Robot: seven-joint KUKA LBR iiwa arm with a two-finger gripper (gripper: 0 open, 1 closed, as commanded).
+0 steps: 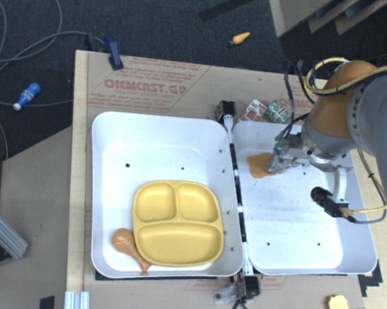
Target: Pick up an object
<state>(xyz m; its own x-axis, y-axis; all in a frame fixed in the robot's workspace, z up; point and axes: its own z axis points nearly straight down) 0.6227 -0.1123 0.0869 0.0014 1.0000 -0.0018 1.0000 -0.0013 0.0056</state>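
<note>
The gripper [278, 161] is lowered into the right bin [292, 260], beside a small brown piece [258, 165] near the bin's left wall — presumably the target. Finger opening cannot be made out; no grasp is confirmed. In the left bin [104, 176], a yellow tray [177, 223] and orange spoon [129, 246] lie well apart.
</note>
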